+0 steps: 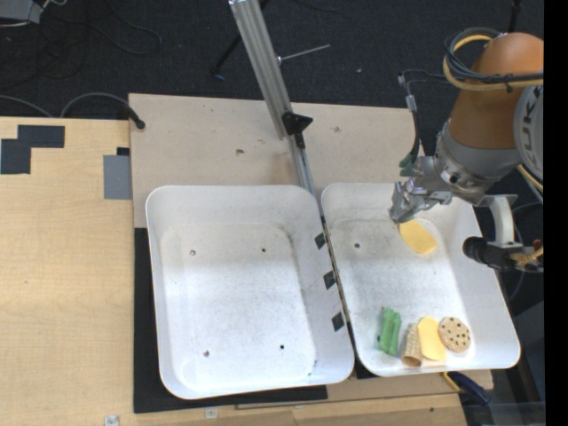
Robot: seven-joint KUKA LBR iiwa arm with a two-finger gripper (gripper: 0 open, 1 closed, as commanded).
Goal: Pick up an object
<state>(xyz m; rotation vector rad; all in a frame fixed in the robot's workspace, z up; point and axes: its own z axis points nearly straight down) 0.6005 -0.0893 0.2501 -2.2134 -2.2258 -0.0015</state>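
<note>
My gripper [406, 209] hangs over the far part of the right bin [373, 264], its fingers pointing down and to the left. A yellow block [419, 237] lies just below and right of the fingertips, close to them. Whether they touch it cannot be made out. Near the bin's front edge lie a green piece [389, 330], an ice-cream cone [414, 345], a second yellow piece [431, 338] and a round cookie [453, 334].
The left bin [235, 282] stands beside the right one, with black clips [329, 279] along the shared rim. A slanted aluminium bar [266, 69] rises behind the bins. A light wooden table [62, 273] lies to the left.
</note>
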